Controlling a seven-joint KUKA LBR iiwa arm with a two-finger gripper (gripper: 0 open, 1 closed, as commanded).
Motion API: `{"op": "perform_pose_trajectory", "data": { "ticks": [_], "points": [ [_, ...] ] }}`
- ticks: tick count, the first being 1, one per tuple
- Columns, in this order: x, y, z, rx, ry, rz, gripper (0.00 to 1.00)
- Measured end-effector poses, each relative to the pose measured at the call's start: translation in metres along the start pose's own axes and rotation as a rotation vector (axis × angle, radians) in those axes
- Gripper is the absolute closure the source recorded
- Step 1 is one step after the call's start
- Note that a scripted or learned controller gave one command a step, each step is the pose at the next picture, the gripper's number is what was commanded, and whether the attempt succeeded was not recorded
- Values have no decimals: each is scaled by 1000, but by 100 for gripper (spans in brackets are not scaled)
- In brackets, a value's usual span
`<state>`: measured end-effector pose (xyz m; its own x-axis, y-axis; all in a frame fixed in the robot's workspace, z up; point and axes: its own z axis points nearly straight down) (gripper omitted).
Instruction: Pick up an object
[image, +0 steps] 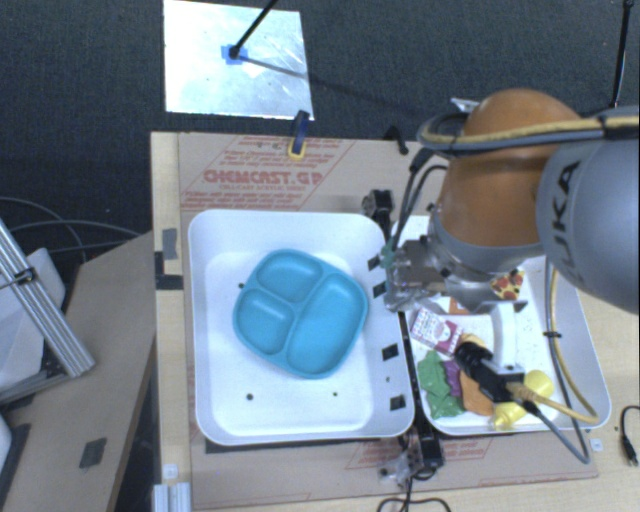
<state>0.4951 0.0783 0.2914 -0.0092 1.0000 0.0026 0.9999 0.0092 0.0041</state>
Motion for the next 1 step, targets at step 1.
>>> {"op": "perform_pose_trajectory", "data": {
  "ticks": [1],
  "points": [
    [-5, -8, 5, 3, -3, 8, 100]
  ]
}}
